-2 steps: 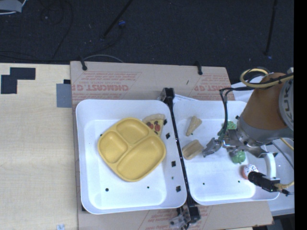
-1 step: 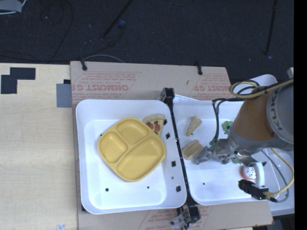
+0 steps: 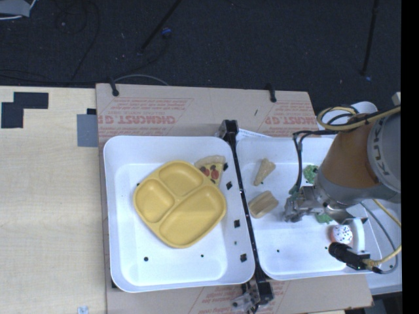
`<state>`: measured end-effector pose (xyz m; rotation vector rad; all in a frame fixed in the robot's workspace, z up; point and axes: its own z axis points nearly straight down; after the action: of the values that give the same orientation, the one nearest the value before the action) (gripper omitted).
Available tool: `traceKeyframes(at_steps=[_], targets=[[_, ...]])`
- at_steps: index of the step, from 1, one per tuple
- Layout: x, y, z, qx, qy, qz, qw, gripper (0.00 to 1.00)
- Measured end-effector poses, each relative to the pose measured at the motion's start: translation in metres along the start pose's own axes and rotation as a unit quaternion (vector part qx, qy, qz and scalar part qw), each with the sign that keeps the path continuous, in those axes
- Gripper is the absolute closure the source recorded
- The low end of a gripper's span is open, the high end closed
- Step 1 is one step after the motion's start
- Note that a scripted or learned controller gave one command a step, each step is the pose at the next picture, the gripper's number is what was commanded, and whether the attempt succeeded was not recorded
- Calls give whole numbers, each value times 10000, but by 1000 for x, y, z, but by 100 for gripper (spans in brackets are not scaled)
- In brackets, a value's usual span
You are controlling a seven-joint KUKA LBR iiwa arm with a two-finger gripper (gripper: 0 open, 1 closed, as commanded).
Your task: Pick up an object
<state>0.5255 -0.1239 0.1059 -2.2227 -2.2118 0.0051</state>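
Observation:
My gripper (image 3: 292, 213) hangs low over the right bin (image 3: 294, 260), its dark fingers pointing down near the bin floor, with nothing visible between them. A tan bread-like block (image 3: 263, 203) lies just left of the gripper, apart from it. A pale cone-shaped piece (image 3: 264, 170) rests farther back. A green item (image 3: 309, 173) peeks out beside the orange wrist band, and another green bit (image 3: 324, 218) sits under the arm. A small white-and-red object (image 3: 343, 233) lies at the right.
The left bin (image 3: 124, 254) holds a yellow divided plate (image 3: 180, 203) and a pizza-slice toy (image 3: 211, 167) behind it. A black divider (image 3: 240, 201) separates the bins. Cables and a black connector (image 3: 347, 255) trail at the right bin's front corner.

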Motion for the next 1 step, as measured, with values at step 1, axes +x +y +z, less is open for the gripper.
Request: traceKeyframes(at_steps=[1], targets=[[-9, 4, -48, -40, -12, -3, 10000, 100]])
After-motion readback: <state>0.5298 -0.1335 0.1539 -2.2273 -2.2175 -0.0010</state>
